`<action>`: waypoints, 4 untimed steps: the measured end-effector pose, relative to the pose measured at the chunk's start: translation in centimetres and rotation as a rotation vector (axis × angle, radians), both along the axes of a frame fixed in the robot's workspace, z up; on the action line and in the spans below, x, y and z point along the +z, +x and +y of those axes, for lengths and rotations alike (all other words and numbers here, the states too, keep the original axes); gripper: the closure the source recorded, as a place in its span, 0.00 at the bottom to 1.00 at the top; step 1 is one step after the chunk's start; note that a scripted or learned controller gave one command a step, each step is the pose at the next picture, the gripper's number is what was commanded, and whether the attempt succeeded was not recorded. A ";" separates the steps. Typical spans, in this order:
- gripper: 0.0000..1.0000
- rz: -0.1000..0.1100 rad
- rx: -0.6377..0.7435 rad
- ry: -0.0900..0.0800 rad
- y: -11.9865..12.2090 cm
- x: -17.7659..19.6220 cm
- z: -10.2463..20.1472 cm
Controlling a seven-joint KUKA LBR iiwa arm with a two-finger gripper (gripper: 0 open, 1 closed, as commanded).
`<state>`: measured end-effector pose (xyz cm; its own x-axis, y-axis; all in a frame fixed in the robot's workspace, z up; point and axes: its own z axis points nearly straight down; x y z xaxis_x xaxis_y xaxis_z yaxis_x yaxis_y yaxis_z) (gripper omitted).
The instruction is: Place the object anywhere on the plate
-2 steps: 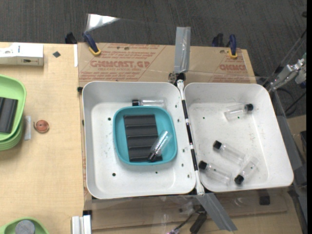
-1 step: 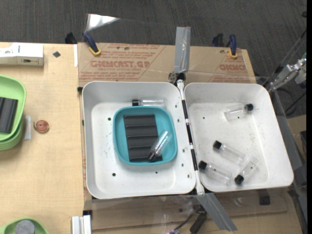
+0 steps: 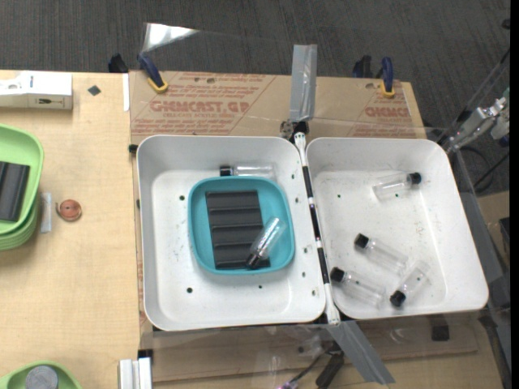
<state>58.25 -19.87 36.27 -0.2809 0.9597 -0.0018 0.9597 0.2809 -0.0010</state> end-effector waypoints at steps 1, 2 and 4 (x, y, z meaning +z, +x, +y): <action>0.00 -0.001 0.124 -0.001 4.2 7.9 -2.3; 0.00 -0.001 0.124 0.000 4.2 7.9 -2.3; 0.00 -0.001 0.124 0.000 4.2 7.9 -2.3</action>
<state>62.46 -22.16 44.15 -0.3978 0.9175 -0.0025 0.9175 0.3978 0.0001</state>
